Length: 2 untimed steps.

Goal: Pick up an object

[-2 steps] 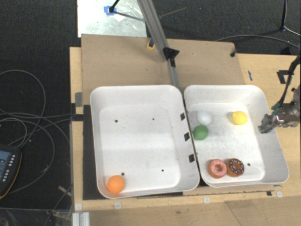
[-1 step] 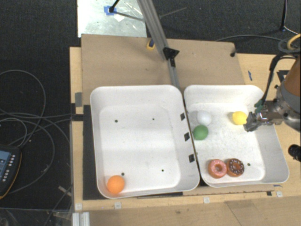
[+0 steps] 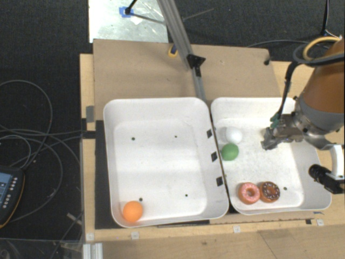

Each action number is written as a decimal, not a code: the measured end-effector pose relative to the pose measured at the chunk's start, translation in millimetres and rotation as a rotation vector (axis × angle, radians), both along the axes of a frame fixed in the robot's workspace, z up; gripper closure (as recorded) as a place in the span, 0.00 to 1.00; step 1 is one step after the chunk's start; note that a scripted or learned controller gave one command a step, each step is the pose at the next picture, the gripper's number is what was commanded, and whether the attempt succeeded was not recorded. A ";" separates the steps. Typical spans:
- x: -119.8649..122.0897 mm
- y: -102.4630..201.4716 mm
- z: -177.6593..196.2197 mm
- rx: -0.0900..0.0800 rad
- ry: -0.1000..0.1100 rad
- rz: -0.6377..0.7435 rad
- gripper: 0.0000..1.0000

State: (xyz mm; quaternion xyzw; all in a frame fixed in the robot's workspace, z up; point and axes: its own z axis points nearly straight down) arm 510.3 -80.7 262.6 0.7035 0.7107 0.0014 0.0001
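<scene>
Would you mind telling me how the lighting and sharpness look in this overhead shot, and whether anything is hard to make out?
Camera view: lighting is bright and even, and the white bins are nearly blown out, so the white ball barely stands out; shadows are soft and short; the gripper is dark and slightly blurred, its fingers unreadable; the orange ball, green ball and both donuts read clearly.

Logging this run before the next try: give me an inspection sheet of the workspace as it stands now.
Surface: wooden bench bearing left bin and right bin, side by side.
Job's things: orange ball in left bin's near corner; white ball above green ball; pink donut beside chocolate donut in right bin.
Clutter: nothing seen.
Grippers: gripper over right bin, nothing seen in it.
Cables: loose loops on floor at left.
Surroundings: tripod pole, handheld controller.
</scene>
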 end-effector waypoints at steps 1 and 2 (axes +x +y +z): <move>-2.7 57.9 -14.4 0.001 0.001 0.001 1.00; -10.0 113.2 -9.0 0.001 0.001 0.002 1.00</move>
